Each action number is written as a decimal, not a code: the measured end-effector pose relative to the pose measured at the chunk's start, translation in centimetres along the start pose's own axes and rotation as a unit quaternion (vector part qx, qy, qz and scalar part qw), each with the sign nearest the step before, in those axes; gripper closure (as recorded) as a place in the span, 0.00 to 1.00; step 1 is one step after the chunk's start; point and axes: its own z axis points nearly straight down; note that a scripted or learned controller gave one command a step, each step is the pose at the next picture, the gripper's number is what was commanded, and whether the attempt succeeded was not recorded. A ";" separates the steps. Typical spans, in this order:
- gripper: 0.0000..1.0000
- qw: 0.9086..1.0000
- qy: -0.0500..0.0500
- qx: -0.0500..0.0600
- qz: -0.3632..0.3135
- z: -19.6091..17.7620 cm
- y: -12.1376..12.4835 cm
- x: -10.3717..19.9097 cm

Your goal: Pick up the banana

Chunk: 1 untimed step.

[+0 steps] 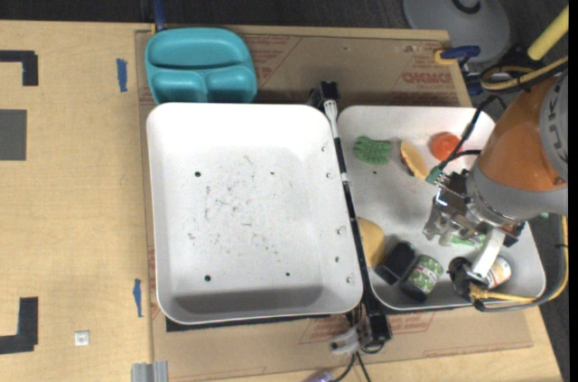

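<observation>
Banana, a curved yellow fruit [413, 159], lies in the right shallow white plastic bin [390, 207], in its upper part, between a green ruffled leafy toy [372, 150] on its left and a round orange-red fruit [443, 144] on its right. The metal two-finger gripper [444, 225] of the grey arm with the orange band [526, 156] is lower in the same bin, below the banana and apart from it. From this view I cannot tell if it is wide or narrow, because the wrist covers it from above.

Near the gripper, toward the bottom of the bin, stand a small black box [396, 262] and a green can with a pale top [423, 274], just beside each other. A yellow rounded piece [371, 236] rests at the bin's left wall, touching the black box. A white and orange object [496, 268] sits at the lower right corner, partly hidden by cables.

The left shallow white bin [244, 209] shows only grey scratch marks on its floor. Behind it, a teal plastic divided tray [199, 64] rests on the brown cardboard bench top [63, 191].
</observation>
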 end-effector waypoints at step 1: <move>1.00 0.992 0.000 0.000 -0.123 -3.4 -5.1 9.0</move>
